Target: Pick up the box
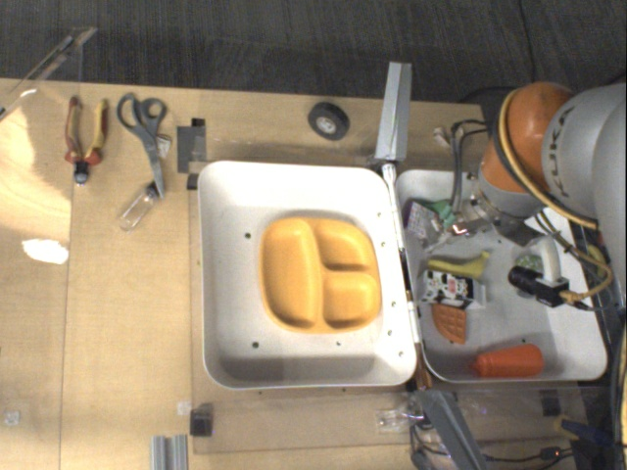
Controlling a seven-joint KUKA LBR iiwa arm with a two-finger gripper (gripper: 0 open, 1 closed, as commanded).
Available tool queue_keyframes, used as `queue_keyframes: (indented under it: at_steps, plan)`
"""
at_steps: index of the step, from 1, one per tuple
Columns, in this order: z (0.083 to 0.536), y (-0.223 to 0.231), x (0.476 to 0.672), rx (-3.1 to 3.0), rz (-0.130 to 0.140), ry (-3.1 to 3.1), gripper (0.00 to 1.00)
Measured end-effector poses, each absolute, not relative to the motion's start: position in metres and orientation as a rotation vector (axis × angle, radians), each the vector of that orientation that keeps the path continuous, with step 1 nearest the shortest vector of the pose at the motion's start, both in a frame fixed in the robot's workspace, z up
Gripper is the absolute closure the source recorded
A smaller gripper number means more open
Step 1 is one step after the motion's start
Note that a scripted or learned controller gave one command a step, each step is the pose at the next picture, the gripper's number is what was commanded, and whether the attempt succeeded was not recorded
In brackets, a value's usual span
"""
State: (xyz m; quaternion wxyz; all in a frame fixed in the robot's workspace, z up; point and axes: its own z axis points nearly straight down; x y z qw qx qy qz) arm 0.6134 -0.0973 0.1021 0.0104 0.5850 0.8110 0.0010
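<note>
The arm (549, 155) hangs over the right bin (588, 360); finger state I cannot tell. Centre squarely over the box (449, 288), clear of the banana (458, 262), before descending.

Even overhead light, sharp focus; glare (strong) on the bench (29, 179) at left.

One fixed camera, mounted above the bench (108, 311), looks down at a slight slant. Dark floor shows along 12 o'clock. Both white bins fall within view (left bin (225, 262) central, right bin (578, 346) toward 3 o'clock). The arm (578, 145) enters from 3 o'clock. Moderate distance.
</note>
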Motion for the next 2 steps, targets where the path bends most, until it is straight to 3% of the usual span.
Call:
queue_keyframes:
  at_steps: [1, 2]
  plan:
    - [0.102, -0.097, 0.613, 1.825, 0.004, 2.532, 0.00]
    - [0.115, -0.098, 0.616, 1.817, 0.005, 2.527, 1.00]
